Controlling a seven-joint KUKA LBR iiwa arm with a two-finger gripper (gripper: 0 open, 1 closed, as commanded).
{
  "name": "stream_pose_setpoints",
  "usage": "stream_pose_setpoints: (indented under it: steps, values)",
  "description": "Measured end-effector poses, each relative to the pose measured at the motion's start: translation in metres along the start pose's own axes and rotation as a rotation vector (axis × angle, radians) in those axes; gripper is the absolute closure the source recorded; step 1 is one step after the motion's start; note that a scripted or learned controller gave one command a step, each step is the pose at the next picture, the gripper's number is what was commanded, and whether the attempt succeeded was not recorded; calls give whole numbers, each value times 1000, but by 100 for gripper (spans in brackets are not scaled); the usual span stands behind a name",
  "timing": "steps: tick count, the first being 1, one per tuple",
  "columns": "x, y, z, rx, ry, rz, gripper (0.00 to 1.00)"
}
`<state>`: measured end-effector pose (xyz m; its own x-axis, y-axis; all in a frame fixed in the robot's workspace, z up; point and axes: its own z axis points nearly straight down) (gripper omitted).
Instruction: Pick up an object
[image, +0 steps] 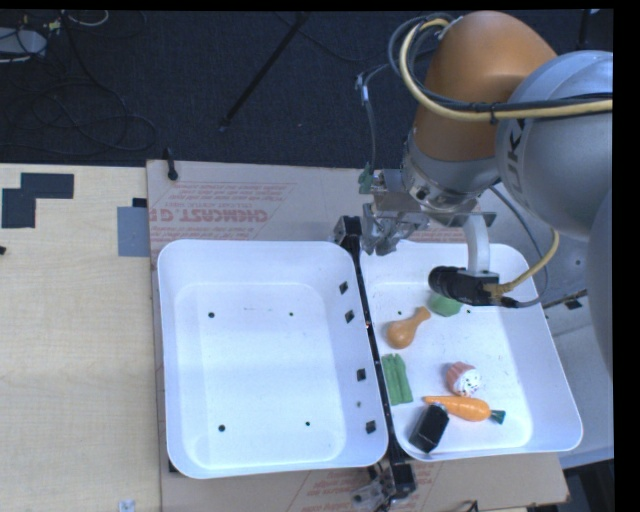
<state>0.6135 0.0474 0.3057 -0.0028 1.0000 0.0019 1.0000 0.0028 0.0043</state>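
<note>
Arm (520, 110) reaches in over right bin's (545, 400) far edge. Left bin (180, 300) beside it. Gripper (385, 238) hangs near divider, nothing between fingers; spread cannot tell. In right bin: carrot (460, 407), green strip (398, 379), drumstick (406, 327), black block (430, 428), pink-white toy (462, 378).

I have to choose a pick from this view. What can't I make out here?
- Gripper: small and dark against the bin rim under the wrist; finger state unreadable.
- Green piece: partly covered by the black part on the arm; shape unclear.
- Pink-white toy: too small to identify.
- Black item: lies at the right bin's front rim; identity unclear.
- Arm: cut off by the right edge.
</note>
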Motion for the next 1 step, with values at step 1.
stream_pose_setpoints:
  steps: [1]
  values:
    - [28, -66, -74, 2, 1, -1, 100]
